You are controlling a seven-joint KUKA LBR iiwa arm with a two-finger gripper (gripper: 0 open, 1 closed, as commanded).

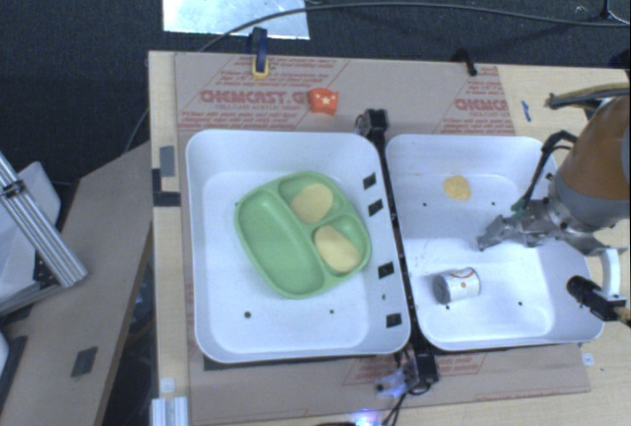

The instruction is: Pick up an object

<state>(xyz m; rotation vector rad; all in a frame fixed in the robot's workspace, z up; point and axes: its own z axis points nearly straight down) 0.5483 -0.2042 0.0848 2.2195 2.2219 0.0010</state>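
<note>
**Arm over right bin, can untouched**

Two white bins sit side by side on the bench. Left bin [212, 247] holds a green divided plate [271, 247] near its centre, tilted diagonally. Two pale yellow food pieces sit in the plate's small compartments: one [313, 202] toward the far side, the other [337, 248] toward the right edge. The large compartment faces the bin's left side.

Right bin [513, 316] carries a small silver can [457, 284] lying on its side near the front-left area, close to the divider between bins. A small yellow disc [456, 186] lies near the far-left part of the same bin, well apart from the can.

The arm enters from the right edge; the gripper [498, 236] hangs over the right bin's middle-right area, pointing left. Finger spacing cannot be made out from this angle. Nothing visible between them. Can sits just below-left of the gripper, not touching.

An orange object [323, 101] rests on the bench behind the left bin.
</note>
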